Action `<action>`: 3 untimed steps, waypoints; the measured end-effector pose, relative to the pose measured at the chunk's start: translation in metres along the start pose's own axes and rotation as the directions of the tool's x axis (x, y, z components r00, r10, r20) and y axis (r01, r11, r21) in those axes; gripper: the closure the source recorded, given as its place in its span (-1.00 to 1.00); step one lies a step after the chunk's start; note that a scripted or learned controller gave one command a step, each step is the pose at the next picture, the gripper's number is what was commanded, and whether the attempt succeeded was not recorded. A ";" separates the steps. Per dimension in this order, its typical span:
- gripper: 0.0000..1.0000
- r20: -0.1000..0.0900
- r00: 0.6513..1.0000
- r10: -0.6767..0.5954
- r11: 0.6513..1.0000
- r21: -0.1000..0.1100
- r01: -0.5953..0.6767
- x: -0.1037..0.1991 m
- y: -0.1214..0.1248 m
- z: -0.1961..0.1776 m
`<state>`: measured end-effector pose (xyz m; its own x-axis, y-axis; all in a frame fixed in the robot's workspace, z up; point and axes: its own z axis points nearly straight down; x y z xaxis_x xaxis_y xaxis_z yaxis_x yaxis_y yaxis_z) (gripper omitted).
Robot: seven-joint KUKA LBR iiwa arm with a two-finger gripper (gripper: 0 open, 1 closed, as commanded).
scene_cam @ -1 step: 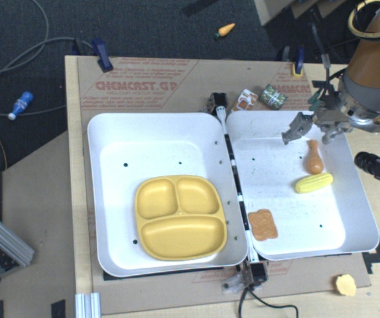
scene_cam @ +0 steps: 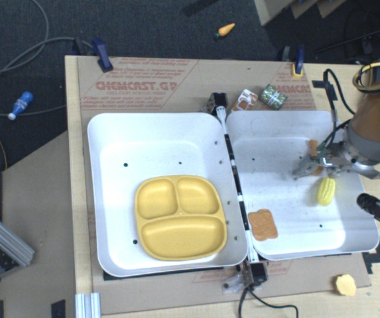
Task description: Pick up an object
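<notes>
Within the right-hand bin (scene_cam: 289,128), the gripper (scene_cam: 314,165) sits low over the floor near the bin's far right side, the arm (scene_cam: 374,124) entering from the right. Just beside it, toward the near right, lies a toy corn cob (scene_cam: 326,191), yellow, its long axis running roughly near-to-far with a slight tilt. The cob appears just clear of the fingertips rather than between them. A small orange item (scene_cam: 314,147) shows at the gripper's far side; whether it is an object or part of the tool is unclear. Whether the fingers are spread or closed cannot be told from this angle, and nothing is visibly grasped. A brown toast-like piece (scene_cam: 263,224) rests near the bin's near left corner, well apart from the tool. The left bin (scene_cam: 110,144) holds a yellow divided plate (scene_cam: 180,216). Judgement: the cob is the nearest candidate, requiring a short shift toward the near right
</notes>
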<state>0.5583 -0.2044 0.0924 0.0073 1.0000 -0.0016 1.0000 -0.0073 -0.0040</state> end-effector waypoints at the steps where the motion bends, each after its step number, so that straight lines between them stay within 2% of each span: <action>1: -1.00 -0.003 1.000 -0.005 1.000 0.000 0.005 -0.007 -0.029 0.008; 2: -1.00 0.000 1.000 -0.013 1.000 -0.011 0.013 0.016 0.050 0.007; 3: 1.00 0.000 1.000 -0.009 1.000 -0.008 0.009 0.015 0.047 -0.003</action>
<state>0.6056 -0.1902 0.0955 -0.0013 1.0000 -0.0015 1.0000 0.0013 0.0043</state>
